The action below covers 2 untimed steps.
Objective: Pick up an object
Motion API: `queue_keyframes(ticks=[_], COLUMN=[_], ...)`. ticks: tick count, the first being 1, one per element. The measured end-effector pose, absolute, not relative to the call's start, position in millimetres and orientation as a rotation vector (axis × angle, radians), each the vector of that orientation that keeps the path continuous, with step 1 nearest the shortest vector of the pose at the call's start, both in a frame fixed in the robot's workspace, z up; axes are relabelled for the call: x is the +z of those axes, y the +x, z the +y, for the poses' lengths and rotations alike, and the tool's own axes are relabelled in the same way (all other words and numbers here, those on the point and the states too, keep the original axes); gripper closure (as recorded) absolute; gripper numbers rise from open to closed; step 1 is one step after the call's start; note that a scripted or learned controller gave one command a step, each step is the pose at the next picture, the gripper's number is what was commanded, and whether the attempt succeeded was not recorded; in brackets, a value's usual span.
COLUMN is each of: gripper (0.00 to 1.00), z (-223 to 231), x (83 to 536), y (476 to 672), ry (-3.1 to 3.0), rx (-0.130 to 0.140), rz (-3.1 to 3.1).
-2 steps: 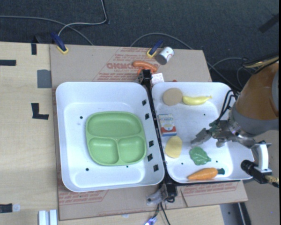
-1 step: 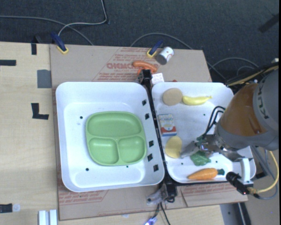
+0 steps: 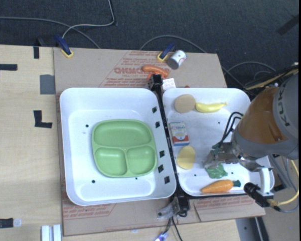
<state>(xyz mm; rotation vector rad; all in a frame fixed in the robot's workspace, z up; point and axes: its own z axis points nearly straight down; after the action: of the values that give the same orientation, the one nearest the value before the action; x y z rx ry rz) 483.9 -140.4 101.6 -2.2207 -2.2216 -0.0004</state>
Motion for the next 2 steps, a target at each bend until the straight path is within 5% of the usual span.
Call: queue_keyframes(ticks=[1,2], gripper=[1.00,0.00], z=[-187.5,-187.2], x=[175.8,175.5], y=[483.8,483.6], ry=[-2.222,-2.221], rx=[0.002,0.001], rz=[-2.222,-2.221])
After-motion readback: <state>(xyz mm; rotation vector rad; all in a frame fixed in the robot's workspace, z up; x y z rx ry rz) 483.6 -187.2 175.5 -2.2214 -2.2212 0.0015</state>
